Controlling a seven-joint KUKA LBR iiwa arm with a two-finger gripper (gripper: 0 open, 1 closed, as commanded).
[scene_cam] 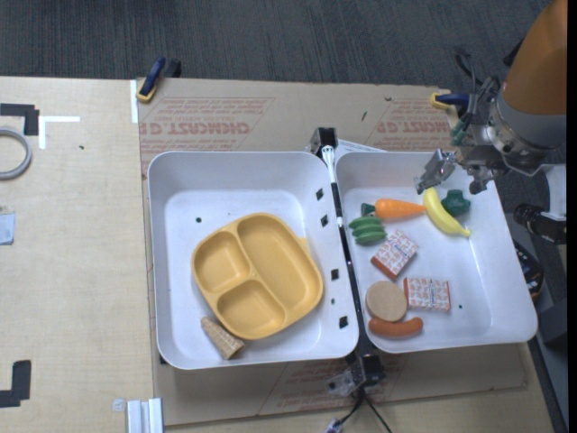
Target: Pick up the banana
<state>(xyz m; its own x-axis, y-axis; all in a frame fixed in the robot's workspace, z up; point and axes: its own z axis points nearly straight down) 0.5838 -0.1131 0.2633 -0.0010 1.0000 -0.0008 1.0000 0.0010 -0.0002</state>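
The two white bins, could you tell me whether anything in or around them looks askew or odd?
One thing stands out: the yellow three-compartment plastic tray lies turned at a slant in the left white bin, with a tan wedge-shaped block tucked at its lower corner. Nothing looks spilled or damaged.

Robot arm (541, 70) beside the right-hand white bin (505, 323) — a broad orange band sits above a grey wrist section, with thin dark cables looping off it; beneath, a metallic two-finger gripper (455, 174) of silver and black parts, with a teal fitting
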